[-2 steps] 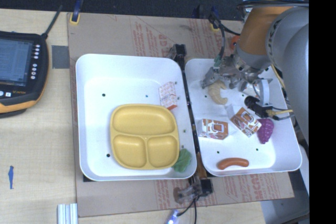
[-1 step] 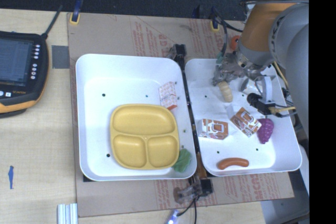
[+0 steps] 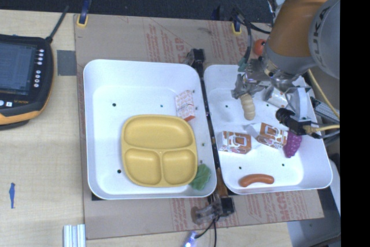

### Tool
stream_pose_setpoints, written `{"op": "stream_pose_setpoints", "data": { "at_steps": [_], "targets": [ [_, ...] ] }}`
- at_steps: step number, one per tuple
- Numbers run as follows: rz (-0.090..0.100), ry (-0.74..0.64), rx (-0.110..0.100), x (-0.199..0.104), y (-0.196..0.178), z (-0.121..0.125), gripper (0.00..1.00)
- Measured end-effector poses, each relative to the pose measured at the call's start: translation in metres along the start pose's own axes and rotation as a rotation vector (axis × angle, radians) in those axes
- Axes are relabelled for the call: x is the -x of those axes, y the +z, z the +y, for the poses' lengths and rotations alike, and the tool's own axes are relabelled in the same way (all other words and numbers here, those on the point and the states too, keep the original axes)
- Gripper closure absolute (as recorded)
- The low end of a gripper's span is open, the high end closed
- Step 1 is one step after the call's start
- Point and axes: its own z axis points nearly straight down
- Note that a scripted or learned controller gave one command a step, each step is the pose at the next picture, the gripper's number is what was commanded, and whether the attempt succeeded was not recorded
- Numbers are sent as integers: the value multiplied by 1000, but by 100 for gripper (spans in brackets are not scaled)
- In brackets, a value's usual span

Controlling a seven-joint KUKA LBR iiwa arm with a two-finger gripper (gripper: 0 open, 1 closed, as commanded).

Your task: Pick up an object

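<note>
Camera view, from above at a slant, has my end effector (image 3: 250, 91) low over the far part of the right bin (image 3: 315, 173), with a small beige peg-shaped piece (image 3: 248, 106) directly beneath it. The top of that piece sits up between my fingers, but whether they press on it or merely straddle it I cannot tell.

As a judgement, that beige piece looks like light, hard plastic toy food: stiff, smooth, perhaps a little slippery, and not fragile. Its narrow rounded body suggests taking it across the middle, square on, so it does not squirt out.

Nearer the front of the same bin lie two printed packets (image 3: 236, 142) (image 3: 272, 135), a purple piece (image 3: 292, 144) near the right wall, and a sausage (image 3: 256, 180) close to the near rim. The packets look thin and soft, hard to pinch flat.

The left bin (image 3: 101, 81) holds a yellow divided plate (image 3: 159, 150), a red-and-white packet (image 3: 185, 104) just beyond it, and a green piece (image 3: 202, 177) at its near right corner.

Printing on the packets is too small to read. The brown sheet under the bins on the desk (image 3: 34, 165) carries faint red lettering I cannot make out.
</note>
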Motion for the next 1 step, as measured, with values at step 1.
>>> {"op": "stream_pose_setpoints", "data": {
  "at_steps": [1],
  "targets": [
    [0,0,-1,-43,-39,-14,100]
  ]
}}
